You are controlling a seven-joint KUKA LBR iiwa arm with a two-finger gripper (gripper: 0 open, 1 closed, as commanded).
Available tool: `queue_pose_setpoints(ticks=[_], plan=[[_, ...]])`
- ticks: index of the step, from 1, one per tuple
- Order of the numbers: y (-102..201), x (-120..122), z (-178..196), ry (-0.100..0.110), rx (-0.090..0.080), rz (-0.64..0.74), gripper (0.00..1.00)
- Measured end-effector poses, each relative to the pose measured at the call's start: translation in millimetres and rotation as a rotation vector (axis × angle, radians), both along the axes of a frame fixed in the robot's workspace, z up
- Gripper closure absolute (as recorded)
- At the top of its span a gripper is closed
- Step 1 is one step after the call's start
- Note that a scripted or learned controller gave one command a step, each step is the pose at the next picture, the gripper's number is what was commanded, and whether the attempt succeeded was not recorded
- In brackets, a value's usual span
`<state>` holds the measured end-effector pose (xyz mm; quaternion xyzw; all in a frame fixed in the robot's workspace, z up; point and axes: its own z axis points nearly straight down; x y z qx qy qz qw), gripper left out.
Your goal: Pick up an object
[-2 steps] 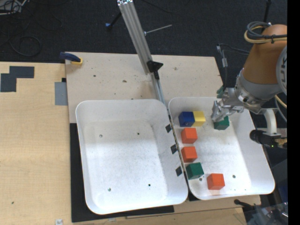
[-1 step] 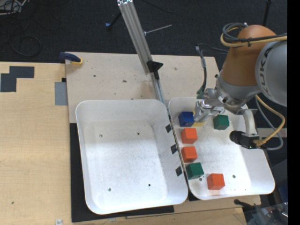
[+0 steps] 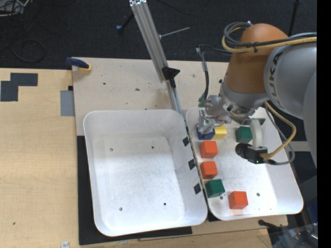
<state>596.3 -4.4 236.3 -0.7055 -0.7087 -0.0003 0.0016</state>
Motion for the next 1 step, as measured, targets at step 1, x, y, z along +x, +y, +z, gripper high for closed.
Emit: queue_pose_setpoints(ticks=[1], plan=[[50.6, -4.9, -12.8, 0.003, -0.001, -0.001, 1.00]])
